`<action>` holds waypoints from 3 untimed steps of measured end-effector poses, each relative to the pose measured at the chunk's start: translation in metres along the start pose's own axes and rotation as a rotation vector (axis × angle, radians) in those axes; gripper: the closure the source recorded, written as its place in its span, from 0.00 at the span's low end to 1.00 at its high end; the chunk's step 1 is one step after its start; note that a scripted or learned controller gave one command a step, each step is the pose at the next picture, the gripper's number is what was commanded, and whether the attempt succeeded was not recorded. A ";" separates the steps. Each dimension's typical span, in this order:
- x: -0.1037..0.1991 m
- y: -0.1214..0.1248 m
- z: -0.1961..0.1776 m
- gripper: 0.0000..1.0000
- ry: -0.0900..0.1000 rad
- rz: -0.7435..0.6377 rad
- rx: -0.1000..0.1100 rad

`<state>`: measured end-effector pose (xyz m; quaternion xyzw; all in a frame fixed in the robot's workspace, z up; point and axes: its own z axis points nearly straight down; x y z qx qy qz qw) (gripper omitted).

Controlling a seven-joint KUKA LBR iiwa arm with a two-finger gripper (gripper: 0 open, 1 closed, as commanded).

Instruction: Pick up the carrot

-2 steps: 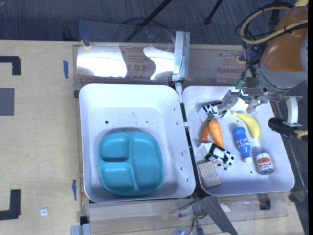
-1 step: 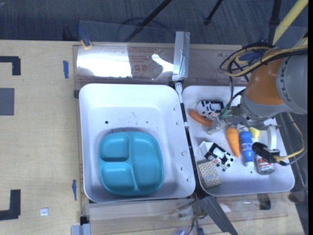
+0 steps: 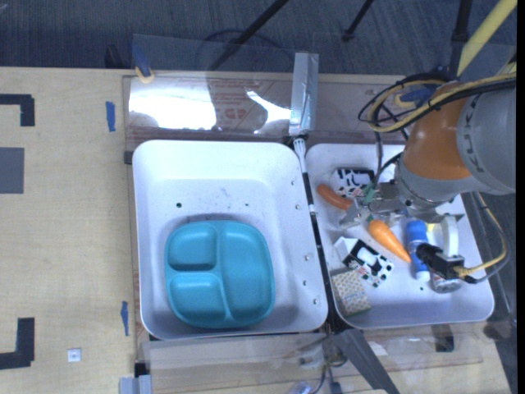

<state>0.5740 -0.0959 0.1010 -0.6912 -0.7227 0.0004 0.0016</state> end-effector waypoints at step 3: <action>0.025 0.017 -0.137 1.00 -0.002 0.062 -0.003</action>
